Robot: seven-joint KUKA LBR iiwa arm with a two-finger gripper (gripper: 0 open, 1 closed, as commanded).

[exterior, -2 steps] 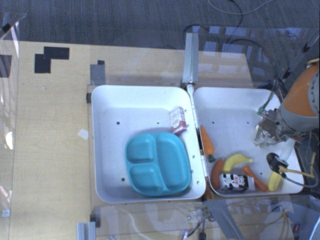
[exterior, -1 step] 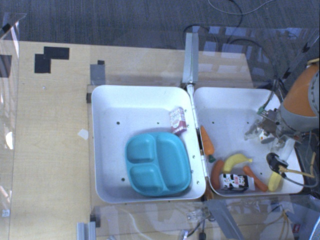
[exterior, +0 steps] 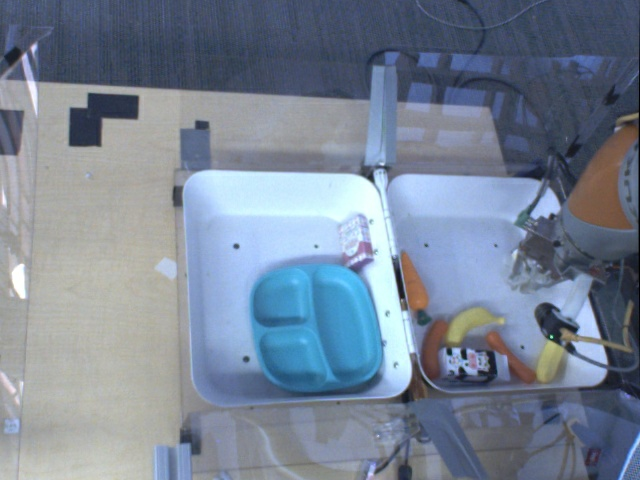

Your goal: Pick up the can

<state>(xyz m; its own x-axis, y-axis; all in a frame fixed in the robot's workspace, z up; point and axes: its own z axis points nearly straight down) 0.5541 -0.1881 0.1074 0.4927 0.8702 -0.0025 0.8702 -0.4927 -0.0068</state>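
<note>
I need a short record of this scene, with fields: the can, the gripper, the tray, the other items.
can: lies in left bin, against the divider wall, just above the tray
gripper: over the right bin, near its right side
tray: blue, three compartments, in left bin
right bin items: carrot, banana, small black and white carton, all at the near side
</note>
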